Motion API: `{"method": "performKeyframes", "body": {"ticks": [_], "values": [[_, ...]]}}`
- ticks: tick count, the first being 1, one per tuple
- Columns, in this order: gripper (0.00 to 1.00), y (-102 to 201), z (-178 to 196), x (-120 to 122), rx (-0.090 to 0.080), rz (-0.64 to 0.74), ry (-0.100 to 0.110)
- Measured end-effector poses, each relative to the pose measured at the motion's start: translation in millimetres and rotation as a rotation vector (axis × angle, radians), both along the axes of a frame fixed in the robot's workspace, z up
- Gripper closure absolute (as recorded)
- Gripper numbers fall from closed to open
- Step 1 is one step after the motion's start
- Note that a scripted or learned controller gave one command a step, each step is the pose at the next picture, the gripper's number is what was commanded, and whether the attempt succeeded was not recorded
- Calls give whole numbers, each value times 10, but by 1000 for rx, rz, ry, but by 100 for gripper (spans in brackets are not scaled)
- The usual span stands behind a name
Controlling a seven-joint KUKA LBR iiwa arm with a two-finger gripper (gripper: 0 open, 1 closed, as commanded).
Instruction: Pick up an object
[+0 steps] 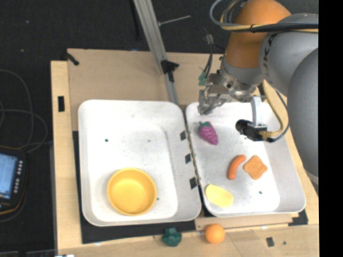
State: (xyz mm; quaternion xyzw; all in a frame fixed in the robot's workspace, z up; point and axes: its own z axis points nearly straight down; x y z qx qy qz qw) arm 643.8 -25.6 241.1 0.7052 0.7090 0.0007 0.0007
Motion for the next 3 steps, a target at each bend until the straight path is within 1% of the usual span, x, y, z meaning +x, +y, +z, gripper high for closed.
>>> {"method": "performKeyframes", "body": {"ticks": [1, 2, 3], "values": [[100, 504, 100, 124, 0, -3, 1], [100, 962, 110, 136, 0, 1, 0], [0, 929, 111, 136, -2, -2, 1]]}}
